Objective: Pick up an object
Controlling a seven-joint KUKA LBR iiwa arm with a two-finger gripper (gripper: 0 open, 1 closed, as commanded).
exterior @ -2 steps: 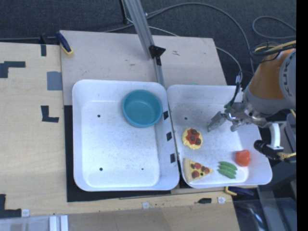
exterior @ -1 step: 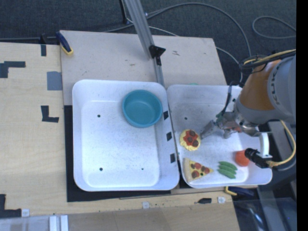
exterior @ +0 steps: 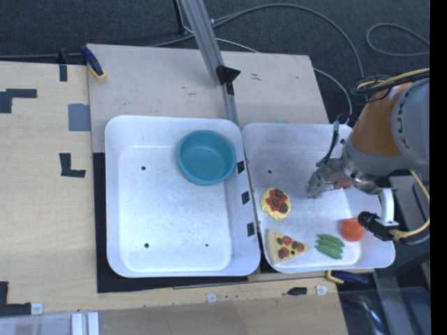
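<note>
The right bin [exterior: 293,149] holds a round toy pizza [exterior: 276,202], a pizza slice [exterior: 285,246], a green pea pod [exterior: 330,246] and a red tomato [exterior: 351,229]. My gripper [exterior: 318,185] hangs low over the right bin, just right of the round pizza and apart from it. The arm's grey body and orange band [exterior: 374,131] come in from the right. Nothing shows between the fingers. A blue bowl [exterior: 206,157] sits in the left bin [exterior: 140,208] at its upper right.
A metal pole [exterior: 202,33] slants down from the top to the divide between the bins. Cables [exterior: 349,54] lie on the dark floor behind the bench. A yellow and blue clamp [exterior: 93,62] sits at the board's top left corner.
</note>
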